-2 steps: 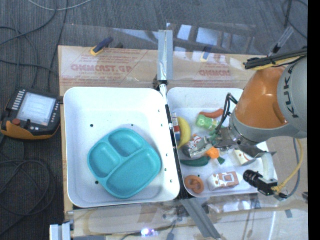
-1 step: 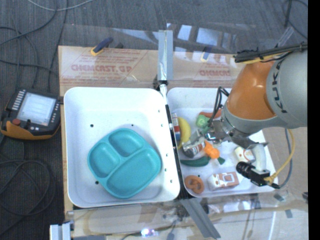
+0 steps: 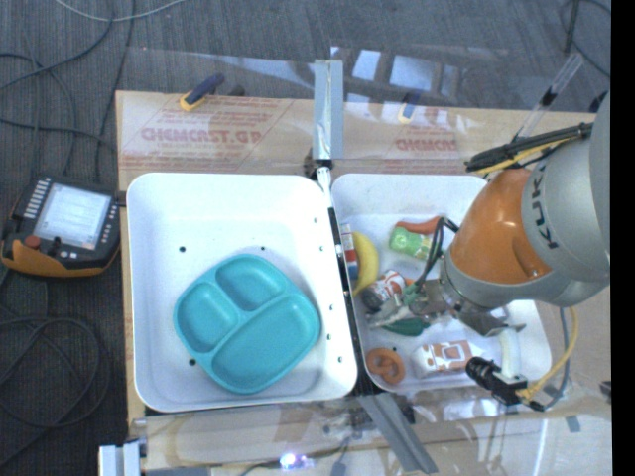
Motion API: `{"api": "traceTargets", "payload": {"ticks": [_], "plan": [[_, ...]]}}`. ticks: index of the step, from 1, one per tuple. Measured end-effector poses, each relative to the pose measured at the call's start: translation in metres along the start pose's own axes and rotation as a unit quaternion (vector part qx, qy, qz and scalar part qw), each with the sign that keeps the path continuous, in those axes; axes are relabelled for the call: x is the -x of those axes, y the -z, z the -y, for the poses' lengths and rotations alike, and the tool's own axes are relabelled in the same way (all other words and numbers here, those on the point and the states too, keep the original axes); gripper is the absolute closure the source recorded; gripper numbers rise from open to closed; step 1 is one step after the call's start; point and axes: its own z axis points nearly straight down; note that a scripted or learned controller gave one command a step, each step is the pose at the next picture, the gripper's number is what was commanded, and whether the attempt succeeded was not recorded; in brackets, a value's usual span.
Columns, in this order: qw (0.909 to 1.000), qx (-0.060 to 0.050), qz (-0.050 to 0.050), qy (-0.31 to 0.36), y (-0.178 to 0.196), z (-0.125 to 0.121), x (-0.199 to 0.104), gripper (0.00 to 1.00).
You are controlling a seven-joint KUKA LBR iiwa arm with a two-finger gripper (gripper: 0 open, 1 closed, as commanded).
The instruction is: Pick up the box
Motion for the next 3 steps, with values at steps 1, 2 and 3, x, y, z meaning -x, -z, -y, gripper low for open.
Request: {"api": "traceTargets", "payload": {"ticks": [1, 2, 3], "plan": [[0.9999, 0.004, 0.002, -0.014, -0.005, -0.073, 0.048, 0.0], [0.9987, -0.004, 0.003, -0.051, -0.005, -0.167, 0.073, 0.0], [0.9953, 0.002, 0.002, -0.096, -0.005, -0.068, 0.065, 0.0]]}}
